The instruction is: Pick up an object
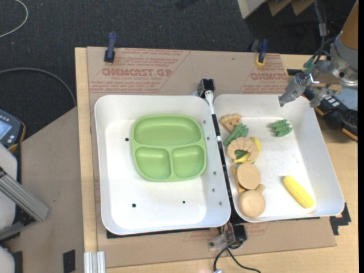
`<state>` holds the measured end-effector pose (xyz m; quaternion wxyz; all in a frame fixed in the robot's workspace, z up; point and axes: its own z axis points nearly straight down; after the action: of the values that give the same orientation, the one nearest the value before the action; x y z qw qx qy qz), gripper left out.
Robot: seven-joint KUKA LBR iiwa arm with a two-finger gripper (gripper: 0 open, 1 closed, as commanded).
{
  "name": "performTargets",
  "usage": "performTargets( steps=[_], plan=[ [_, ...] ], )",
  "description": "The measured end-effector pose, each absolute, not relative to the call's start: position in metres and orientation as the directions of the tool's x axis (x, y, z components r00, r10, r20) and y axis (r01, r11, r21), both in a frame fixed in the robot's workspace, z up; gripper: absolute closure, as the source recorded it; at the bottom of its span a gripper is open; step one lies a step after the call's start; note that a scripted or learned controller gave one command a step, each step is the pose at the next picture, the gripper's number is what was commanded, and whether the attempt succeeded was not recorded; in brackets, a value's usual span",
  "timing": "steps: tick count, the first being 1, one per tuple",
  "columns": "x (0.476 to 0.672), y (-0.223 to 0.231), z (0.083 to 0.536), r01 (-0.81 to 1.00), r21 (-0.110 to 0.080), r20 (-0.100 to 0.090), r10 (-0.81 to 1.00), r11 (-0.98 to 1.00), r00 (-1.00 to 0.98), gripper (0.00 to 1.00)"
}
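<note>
Cardboard sheeting (170, 67) covers the counter beneath two white bins. The left bin (114, 152) carries a green divided plate (169, 147) near its middle. The right bin (318, 152) holds toy food: a heap along its left wall with a tan ridged piece (230, 121), green pods (238, 132), a sliced round (241, 148) and two tan discs (248, 176) (252, 203); a corn cob (298, 191) near the front right corner; a small green leafy piece (281, 128) toward the back. The gripper (296, 92) hangs above the bin's back right corner, nothing between its fingers; whether they are spread I cannot tell.
</note>
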<state>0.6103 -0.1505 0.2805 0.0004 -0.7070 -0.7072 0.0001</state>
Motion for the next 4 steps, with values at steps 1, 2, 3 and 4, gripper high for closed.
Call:
performTargets(
  steps=[1,2,3,4],
  plan=[
    [0.521,-0.18,0.17,1.0,-0.016,0.004,1.0,-0.007,0.007,0.0],
    [0.478,-0.106,0.082,1.0,-0.003,0.005,1.0,0.002,-0.002,0.0],
    [0.483,-0.109,0.099,1.0,0.01,0.001,1.0,0.001,-0.001,1.0],
    [0.483,-0.109,0.108,1.0,0.011,0.0,1.0,0.0,0.0,1.0]
  ],
)
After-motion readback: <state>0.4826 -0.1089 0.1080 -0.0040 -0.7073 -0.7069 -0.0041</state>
